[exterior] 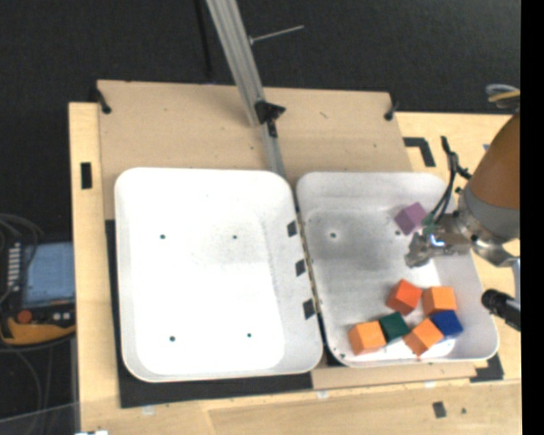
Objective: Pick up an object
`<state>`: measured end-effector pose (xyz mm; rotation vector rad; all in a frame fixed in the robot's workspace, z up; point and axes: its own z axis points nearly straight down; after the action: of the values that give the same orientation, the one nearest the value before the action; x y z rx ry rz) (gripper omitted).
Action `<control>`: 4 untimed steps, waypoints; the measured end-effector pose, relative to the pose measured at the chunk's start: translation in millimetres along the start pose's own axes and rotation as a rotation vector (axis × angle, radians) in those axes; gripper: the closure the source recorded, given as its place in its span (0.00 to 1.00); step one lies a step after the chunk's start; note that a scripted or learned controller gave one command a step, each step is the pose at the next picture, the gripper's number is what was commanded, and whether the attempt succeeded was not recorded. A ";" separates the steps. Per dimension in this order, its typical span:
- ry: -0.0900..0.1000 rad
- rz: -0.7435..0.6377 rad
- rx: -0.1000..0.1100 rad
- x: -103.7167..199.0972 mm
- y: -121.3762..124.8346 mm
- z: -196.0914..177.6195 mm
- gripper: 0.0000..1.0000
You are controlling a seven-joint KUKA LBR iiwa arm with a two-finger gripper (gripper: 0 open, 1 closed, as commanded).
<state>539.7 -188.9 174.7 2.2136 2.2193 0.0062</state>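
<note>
The arm (497, 184) reaches in from the right edge of the counter (86, 243), and its gripper (426, 246) hangs over the right bin (344, 207), near that bin's right wall, about midway along it. Whether the gripper is released or clenched I cannot tell; no block can be seen in it. A purple block (410, 216) lies just beside the gripper, toward the bin's far right corner. The other blocks sit clustered in the bin's near right corner: a red-orange block (404, 295) just below the gripper, an orange block (440, 298) beside it, a blue block (446, 323) nearer the bin's front edge, a green block (394, 325) between them, and two more orange blocks (367, 335) (425, 335) along the front wall. The left bin (208, 188) lies beside the right one, their inner walls touching. A slanted metal rail (238, 48) rises from the counter's far edge.
</note>
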 end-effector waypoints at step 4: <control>0.003 -0.004 0.008 140.7 23.1 -66.3 1.00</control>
<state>561.9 -48.0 240.8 2.2153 2.2294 0.0006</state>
